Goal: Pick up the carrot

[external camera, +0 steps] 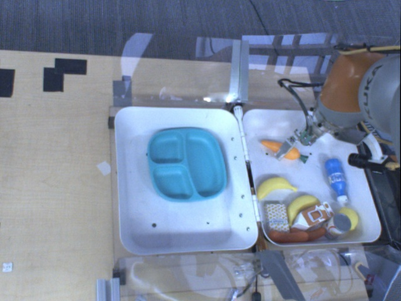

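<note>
- While the carrot [279,148] is still lying in the right bin [373,226], the hand [293,148] is reaching down onto it.
- I cannot tell if the hand is pinching it; lifting is left.

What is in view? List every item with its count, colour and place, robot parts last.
shallow white bins: two, white, side by side on the bench.
divided plastic plate: one, light blue, middle of the left bin.
carrot: one, orange, upper left of the right bin, at the gripper's tips.
plastic bottle: one, blue with a white cap, right side of the right bin.
bananas: at least two, yellow, lower half of the right bin.
sausage: one, red-brown, front edge of the right bin.
small carton: one, brown and white, among the front pile.
gripper: one, dark, on the carrot.
arm: one, grey with an orange band, from the right.
</note>
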Tool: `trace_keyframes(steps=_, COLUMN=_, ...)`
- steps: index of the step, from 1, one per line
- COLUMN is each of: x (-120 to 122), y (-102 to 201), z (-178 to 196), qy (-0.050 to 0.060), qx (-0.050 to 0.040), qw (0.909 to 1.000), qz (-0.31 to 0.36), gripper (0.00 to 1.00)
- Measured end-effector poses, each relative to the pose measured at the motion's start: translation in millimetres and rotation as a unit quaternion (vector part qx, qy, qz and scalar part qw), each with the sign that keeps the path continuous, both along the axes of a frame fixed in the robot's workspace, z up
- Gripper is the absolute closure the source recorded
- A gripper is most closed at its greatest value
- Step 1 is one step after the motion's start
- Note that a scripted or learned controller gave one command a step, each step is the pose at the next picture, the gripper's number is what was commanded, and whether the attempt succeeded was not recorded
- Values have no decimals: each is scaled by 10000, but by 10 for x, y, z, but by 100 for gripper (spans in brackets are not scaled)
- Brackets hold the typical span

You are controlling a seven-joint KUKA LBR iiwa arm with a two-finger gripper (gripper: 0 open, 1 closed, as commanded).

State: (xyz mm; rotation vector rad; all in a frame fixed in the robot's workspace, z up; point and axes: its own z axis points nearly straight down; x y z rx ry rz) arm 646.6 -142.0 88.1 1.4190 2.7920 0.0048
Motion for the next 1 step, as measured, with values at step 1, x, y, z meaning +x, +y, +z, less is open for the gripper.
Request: trace_keyframes(steps=1, x=28, y=15, z=135, qy=-34, qx=8, qw=10000, qz=8, gripper=100)
